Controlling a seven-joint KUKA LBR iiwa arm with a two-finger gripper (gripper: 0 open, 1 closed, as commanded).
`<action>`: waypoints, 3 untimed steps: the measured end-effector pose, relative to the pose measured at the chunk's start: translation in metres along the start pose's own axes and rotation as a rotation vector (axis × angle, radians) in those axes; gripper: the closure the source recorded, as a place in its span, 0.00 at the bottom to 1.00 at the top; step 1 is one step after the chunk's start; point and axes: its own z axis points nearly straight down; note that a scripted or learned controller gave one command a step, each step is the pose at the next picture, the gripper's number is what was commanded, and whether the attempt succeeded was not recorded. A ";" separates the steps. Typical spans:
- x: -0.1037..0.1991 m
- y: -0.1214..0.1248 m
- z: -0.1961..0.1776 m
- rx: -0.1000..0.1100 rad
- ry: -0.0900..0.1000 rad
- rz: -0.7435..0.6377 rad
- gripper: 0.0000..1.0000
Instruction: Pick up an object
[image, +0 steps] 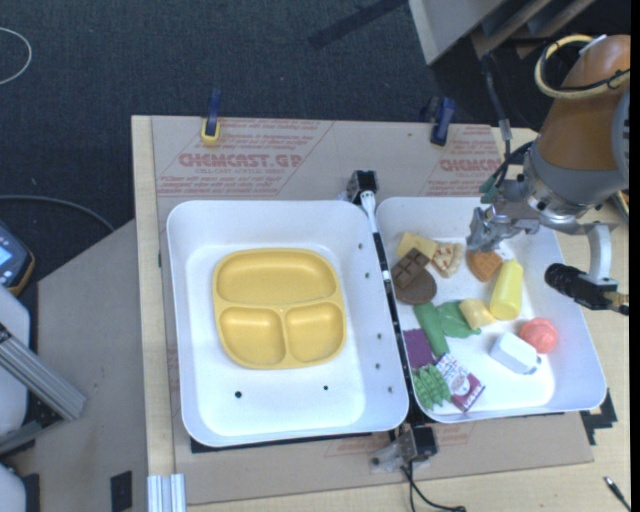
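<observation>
- brown bread piece (485, 265) sits in the far part of the right bin (580, 380), touching the yellow bottle (507, 289) on its near-right side
- likely light, rigid toy food with a smooth, maybe slippery shell; best pinched across its short width
- roundish blob, long axis barely marked, roughly left-right; lies flat
- gripper (490, 232) hovers just above and beyond it; can't tell if the fingers are wide or narrow, nothing visibly held
- neighbours: cracker (445, 258) and cheese wedge (415, 246) to the left, chocolate piece (413, 277) nearer
- left bin (190, 330) holds a yellow divided plate (280, 305); both bins on the tabletop (150, 200)
</observation>
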 end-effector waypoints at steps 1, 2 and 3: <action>0.054 -0.005 -0.013 -0.001 0.002 -0.003 1.00; 0.086 0.000 0.000 0.001 0.000 0.001 1.00; 0.092 -0.004 -0.017 -0.005 -0.001 0.001 1.00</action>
